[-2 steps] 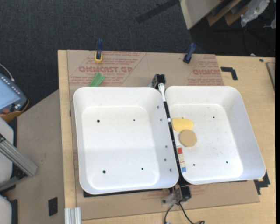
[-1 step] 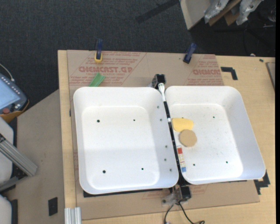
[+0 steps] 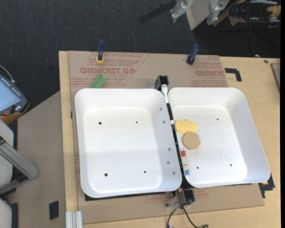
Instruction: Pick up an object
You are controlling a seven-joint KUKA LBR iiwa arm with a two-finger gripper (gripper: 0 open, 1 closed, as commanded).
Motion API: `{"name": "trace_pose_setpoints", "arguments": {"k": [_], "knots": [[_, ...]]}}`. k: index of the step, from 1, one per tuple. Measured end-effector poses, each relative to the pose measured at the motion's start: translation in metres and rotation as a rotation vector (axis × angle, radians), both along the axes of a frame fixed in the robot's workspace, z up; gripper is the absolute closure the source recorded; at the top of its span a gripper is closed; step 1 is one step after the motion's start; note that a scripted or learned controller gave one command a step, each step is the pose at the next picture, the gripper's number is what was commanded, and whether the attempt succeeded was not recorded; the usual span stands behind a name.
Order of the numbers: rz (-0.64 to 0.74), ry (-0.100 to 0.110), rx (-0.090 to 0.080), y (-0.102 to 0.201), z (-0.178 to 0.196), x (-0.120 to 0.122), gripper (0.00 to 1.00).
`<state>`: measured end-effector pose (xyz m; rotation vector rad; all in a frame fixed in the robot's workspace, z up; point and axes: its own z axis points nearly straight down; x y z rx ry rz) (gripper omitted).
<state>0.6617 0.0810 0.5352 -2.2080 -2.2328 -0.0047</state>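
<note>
The right bin (image 3: 240, 133) holds a pale yellow lump (image 3: 185, 126) near its left wall. A flat round tan piece (image 3: 192, 141) lies just in front of it, touching or nearly touching. A thin stick with red and blue marks (image 3: 184, 162) rests along the same wall, closer to the front. My gripper (image 3: 198, 13) hangs high at the top edge of the view, beyond the back of the bins and well away from these objects. Nothing is visibly held in it.
The left bin (image 3: 89, 133) stands beside the right one on a cardboard sheet (image 3: 147, 67). A black clip (image 3: 161, 82) joins the bins at the back. On the cardboard lie a green piece (image 3: 98, 81), a yellow clamp (image 3: 100, 56) and a blue clamp (image 3: 193, 53).
</note>
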Motion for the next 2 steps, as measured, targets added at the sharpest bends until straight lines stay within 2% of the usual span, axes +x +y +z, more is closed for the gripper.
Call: {"name": "trace_pose_setpoints", "arguments": {"k": [1,2], "knots": [[-0.009,-0.006,-0.003,-0.007,0.012,0.001,1.0],[-0.007,0.018,-0.004,0.044,-0.136,0.003,1.0]]}}
